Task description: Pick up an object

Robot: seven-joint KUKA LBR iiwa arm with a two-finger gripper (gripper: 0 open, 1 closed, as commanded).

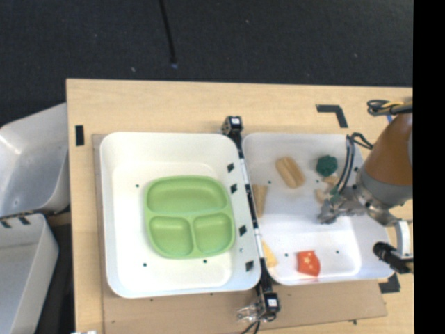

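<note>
Two bins: the left (pixel 111 186) holds a green tray (pixel 189 216), the right (pixel 278 270) a bun (pixel 290 172), a green thing (pixel 327 164), a red thing (pixel 309 262) and a half-hidden yellow bit (pixel 268 257), while the gripper (pixel 329 211) hangs low near its right side, too blurred to read.

We are looking down at a slant from one fixed camera above the bench (pixel 174 106), far enough back to be taking in both white bins (pixel 115 270) side by side, the arm (pixel 391 160) entering from our right.
</note>
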